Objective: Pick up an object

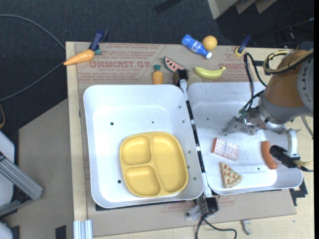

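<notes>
The arm (286, 86) enters from the right and reaches down into the right-hand white bin (219, 98), its orange band above the wrist lying over the bin's right side. The fingers (238, 125) sit low over the bin floor, in the upper middle of that bin; they appear spread, with one metal tip reaching out to the left and the other lying back toward the wrist, and nothing is seen between them. Just below the fingers, apart from them, lies a small red-and-white packet (226, 148), flat on the bin floor. Further below that, near the bin's front wall, lies a pizza slice (229, 175). To the right of the fingers and lower, by the bin's right wall, lies a red sausage-shaped piece (268, 155), with a black part of the arm's fittings (285, 158) just beside it. To the left of the fingers, across the wall between the bins, the left-hand white bin (99, 108) carries a yellow three-compartment tray (153, 163) in its lower half. Beyond the fingers, on the table (124, 63) behind the bins, lie a banana (209, 72), a blue-and-white bottle (195, 46) with an orange ball (210, 42) beside it, a watermelon slice (172, 64), a small orange piece (158, 76), and, well off to the left at the table's far corner, a carrot (79, 58). Blue clips (242, 46) stand at the table's rear edge.
</notes>
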Motion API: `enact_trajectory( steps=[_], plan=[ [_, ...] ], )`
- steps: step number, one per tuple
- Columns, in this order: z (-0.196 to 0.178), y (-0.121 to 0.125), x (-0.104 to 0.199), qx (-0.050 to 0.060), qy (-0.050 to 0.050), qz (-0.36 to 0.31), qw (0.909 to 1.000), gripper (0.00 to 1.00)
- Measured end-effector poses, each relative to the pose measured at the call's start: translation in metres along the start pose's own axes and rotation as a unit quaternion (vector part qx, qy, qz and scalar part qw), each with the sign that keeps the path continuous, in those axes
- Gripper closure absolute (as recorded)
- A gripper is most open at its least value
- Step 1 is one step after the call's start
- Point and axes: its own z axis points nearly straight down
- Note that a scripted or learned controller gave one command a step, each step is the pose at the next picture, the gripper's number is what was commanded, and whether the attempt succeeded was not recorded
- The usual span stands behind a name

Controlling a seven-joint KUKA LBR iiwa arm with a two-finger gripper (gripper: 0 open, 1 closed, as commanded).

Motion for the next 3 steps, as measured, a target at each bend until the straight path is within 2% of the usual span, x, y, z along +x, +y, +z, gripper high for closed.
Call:
enact_trajectory(
  steps=[1, 2, 3],
  plan=[
    [-0.078, 0.021, -0.042, -0.002, -0.001, 0.0, 1.0, 0.0],
    [-0.129, -0.012, -0.009, -0.001, 0.0, -0.001, 1.0, 0.0],
    [-0.07, 0.014, -0.063, -0.001, -0.001, 0.0, 1.0, 0.0]
  ],
)
